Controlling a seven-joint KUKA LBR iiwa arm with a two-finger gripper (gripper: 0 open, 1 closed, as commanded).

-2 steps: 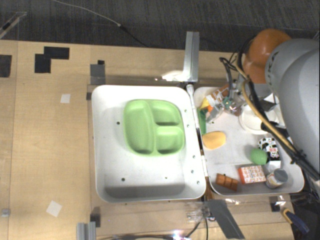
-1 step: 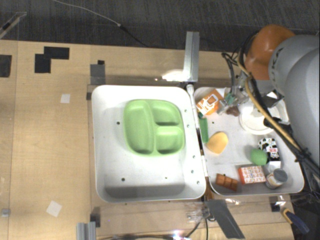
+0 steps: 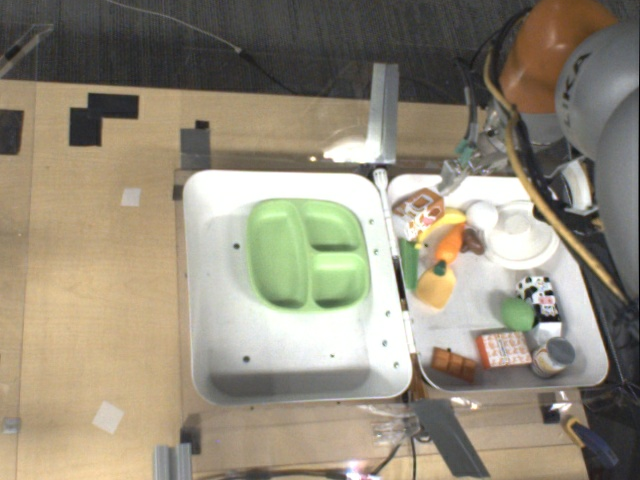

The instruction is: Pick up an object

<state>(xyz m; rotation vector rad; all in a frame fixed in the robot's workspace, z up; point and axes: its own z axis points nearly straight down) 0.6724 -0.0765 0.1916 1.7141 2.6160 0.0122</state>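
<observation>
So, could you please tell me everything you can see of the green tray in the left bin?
The green tray is a pale green, matte, plastic-looking dish with rounded corners and a raised rim. It is divided into three compartments: one long one on the left and two smaller ones stacked on the right. It lies flat and face up, slightly turned, on the floor of the left bin, toward the far side. No other object touches it, and its compartments hold nothing.
</observation>
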